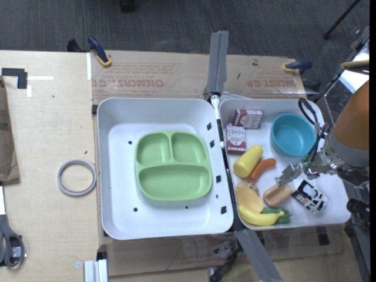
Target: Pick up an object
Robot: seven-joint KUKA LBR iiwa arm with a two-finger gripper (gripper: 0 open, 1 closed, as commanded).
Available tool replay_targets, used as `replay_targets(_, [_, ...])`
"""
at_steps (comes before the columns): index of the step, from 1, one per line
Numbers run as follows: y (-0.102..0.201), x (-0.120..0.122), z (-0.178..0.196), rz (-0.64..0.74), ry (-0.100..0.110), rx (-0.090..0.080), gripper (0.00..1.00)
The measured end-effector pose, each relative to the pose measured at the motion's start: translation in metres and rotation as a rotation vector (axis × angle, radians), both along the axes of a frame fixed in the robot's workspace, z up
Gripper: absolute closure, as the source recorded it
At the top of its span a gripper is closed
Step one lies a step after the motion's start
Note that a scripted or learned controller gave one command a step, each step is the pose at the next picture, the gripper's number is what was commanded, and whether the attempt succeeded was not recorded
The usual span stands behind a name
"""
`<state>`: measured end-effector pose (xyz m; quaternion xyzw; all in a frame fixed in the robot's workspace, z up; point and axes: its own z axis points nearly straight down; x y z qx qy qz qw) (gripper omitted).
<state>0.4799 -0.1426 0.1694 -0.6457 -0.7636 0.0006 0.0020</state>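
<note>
Your pincer (292, 173) hung at the right bin's (338, 216) 4 o'clock, just over the tan bread-shaped toy (277, 195); I could not tell its state. The crowded yellow plastic banana (261, 217) risked being knocked aside.

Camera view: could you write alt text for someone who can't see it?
A robot gripper hovers over toy food in the right bin, just above a bread roll, near a banana and blue bowl. The left bin holds a green divided plate.
</note>
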Motion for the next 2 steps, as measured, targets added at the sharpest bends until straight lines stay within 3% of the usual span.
replay_targets(1, [-0.023, -0.002, -0.027, -0.102, 0.001, 0.000, 0.00])
replay_targets(2, [0.014, 0.020, -0.064, -0.144, -0.036, -0.015, 0.00])
